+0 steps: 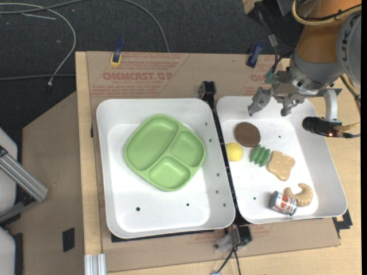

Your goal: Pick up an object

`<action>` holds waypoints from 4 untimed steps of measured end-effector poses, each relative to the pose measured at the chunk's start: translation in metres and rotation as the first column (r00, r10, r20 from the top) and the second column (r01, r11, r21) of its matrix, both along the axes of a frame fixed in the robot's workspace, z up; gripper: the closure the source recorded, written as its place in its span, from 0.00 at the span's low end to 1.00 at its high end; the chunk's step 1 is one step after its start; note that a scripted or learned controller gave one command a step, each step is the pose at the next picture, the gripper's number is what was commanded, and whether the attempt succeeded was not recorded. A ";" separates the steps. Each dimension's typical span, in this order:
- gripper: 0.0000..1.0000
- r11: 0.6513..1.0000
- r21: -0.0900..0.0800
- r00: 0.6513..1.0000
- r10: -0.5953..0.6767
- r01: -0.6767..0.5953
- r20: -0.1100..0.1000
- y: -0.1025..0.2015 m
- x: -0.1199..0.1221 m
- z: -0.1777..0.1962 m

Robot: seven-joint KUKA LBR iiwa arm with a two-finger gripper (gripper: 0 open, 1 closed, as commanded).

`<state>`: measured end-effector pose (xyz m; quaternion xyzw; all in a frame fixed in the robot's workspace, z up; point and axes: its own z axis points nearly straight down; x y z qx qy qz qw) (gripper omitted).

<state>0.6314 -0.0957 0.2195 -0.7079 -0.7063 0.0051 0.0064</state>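
Note:
The right bin [327, 171] holds several small items: a brown disc [247, 134], a yellow ball [233, 151], a green ridged piece [260, 154], a tan toast-shaped piece [281, 165], a croissant-like piece [302, 194] and a small can [282, 203]. My gripper [272, 105] hangs above the bin's far edge, open, its fingers spread with nothing between them. It is above and a little right of the brown disc, not touching it.
The left bin [114, 125] holds a green divided plate [165, 151]. A black clamp [207, 90] sits at the far end of the seam between the bins. Blue clips [118, 51] mark the cardboard's far edge. Cables lie on the dark floor behind.

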 end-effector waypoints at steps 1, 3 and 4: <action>0.00 1.000 -0.001 1.000 0.002 -0.002 0.015 0.000 0.002 0.009; 0.00 1.000 -0.001 1.000 0.002 -0.002 0.013 -0.010 0.005 -0.084; 0.00 1.000 0.000 1.000 0.002 -0.002 0.011 -0.009 0.004 -0.136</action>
